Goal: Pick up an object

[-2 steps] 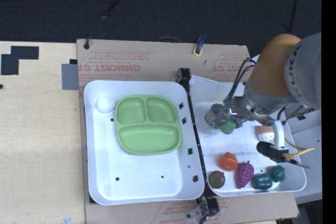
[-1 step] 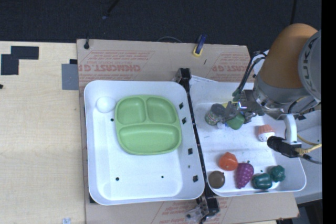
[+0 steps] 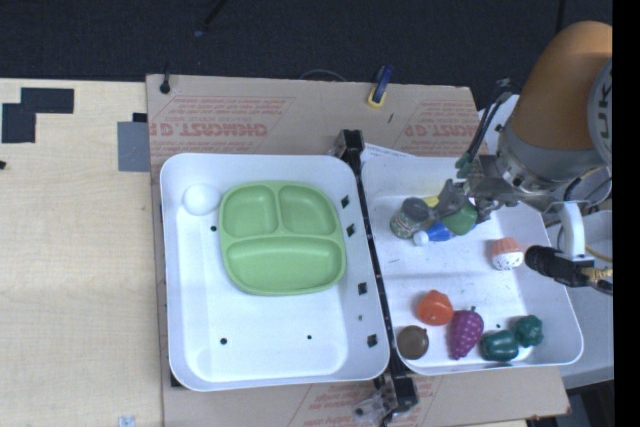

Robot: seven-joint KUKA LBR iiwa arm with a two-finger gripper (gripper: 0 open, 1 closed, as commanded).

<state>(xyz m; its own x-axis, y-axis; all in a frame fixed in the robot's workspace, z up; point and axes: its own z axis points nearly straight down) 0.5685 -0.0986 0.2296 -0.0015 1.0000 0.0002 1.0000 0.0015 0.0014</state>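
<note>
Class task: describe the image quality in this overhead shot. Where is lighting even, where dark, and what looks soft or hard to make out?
Camera view: even, soft lighting on the two white plastic bins; the green divided plastic plate is crisp, with little glare; the background above the bench is dark; the end effector blends into the small toys beneath it, so its outline is hard to read.

Grey arm (image 3: 560, 150) with broad orange band, dark metal hand (image 3: 466, 200), black cable alongside

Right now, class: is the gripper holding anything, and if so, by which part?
It cannot be told. The gripper sits down among the green toy, the grey can and a blue piece, hiding any grasp.
</note>
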